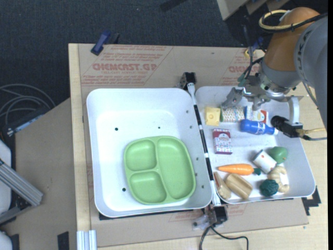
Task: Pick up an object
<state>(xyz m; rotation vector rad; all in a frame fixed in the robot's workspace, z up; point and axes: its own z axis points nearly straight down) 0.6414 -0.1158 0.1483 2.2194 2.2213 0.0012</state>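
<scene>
1. Since the gripper (pixel 243 104) is hanging over the far edge of the right bin (pixel 307 165) with its fingers spread and nothing between them, you've got no pick yet, so any of this can go sideways.
2. Right under it sit a small pale box (pixel 232 113), the yellow block (pixel 212 116) and the blue bottle (pixel 257 127), all close together. Come down off-centre and I'd guess you clip two things at once or shove one away.
3. The bottle lies on its side, so it'll probably roll out of a squeeze.
4. The red card (pixel 222 141) is flat near the bin's left wall; fingers could skate right over it.
5. The carrot (pixel 237 168), bread roll (pixel 237 185) and broccoli (pixel 269 187) crowd the near edge, no room for fingers.
6. The green tray (pixel 158 169) in the left bin (pixel 104 139) is well clear.
</scene>
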